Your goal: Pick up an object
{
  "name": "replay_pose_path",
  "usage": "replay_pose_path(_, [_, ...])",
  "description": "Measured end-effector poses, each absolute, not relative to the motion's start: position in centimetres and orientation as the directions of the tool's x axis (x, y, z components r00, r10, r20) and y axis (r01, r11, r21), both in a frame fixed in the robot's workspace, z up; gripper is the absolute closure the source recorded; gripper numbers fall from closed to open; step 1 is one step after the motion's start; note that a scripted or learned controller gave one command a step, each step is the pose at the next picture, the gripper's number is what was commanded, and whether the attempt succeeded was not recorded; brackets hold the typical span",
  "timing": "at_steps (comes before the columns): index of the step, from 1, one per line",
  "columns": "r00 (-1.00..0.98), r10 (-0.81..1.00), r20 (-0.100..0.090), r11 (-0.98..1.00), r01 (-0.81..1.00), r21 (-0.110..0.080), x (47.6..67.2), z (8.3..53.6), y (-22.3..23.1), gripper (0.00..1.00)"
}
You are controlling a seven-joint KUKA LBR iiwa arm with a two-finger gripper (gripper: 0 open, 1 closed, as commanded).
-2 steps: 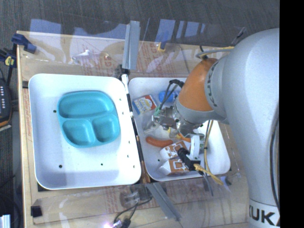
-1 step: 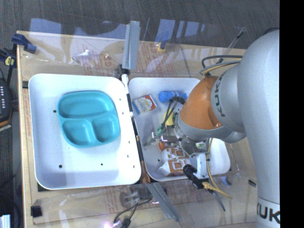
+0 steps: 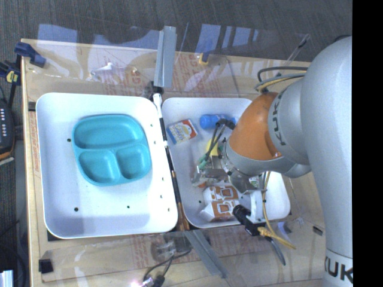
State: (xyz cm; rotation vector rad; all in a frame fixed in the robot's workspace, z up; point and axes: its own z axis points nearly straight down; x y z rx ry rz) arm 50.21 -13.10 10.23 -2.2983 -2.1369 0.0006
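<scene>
Objects for the pick sit clustered in the right bin [image 3: 179, 211]: a small white card or packet with a red and blue print [image 3: 182, 130] near the bin's upper left, a blue rounded item [image 3: 209, 121] just beside it toward the top wall, a yellow-green stick-like piece [image 3: 212, 145] slanting down the middle, and a flat packet patterned in orange-brown and white squares [image 3: 220, 203] near the bottom wall. Print on the card and the packet is too small for me to read. On my own arm [image 3: 311, 124], the letters "KU" show on the grey shell by the orange band [image 3: 254, 137], and "KU" again low at the right. My claw [image 3: 210, 171] is down inside the right bin, over the middle of the clutter; its tip is a tangle of dark metal parts against the objects, and I cannot tell its opening or whether anything is caught in it. The patterned packet lies just below the claw, the yellow-green piece runs up from it, and the card and blue item are above and to its left, apart from it. Left bin [image 3: 54, 208] holds a teal three-compartment tray [image 3: 112, 147], well apart from the claw. Both bins rest side by side on the tabletop [image 3: 90, 250].
</scene>
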Motion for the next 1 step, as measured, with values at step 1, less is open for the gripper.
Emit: replay_pose_path(1, [0.04,0.999,0.001,-0.04,0.999,-0.002,55.4,22.85,-9.55,1.0])
